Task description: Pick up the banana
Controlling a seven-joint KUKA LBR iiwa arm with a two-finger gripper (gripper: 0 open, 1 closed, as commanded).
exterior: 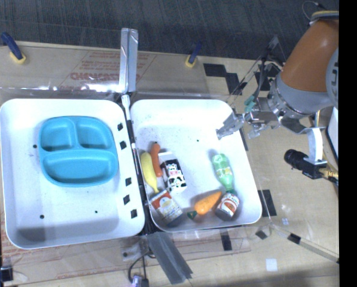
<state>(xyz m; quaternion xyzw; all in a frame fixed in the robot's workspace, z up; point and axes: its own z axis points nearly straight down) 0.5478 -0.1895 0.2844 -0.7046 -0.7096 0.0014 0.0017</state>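
Banana [148, 170] lies well left of gripper [229, 128].

My bench [298, 220] is pale wood, and two shallow white bins sit on it side by side, their inner walls touching near its middle. The left bin [23, 220] lies toward the bench's left edge; the right bin [184, 109] sits beside it. Blue clamps [14, 48] grip the far edge near the far left corner and further along [194, 55]. Black tape marks [217, 72] dot the bench at the right bin's far right corner and along the near edge [268, 203].
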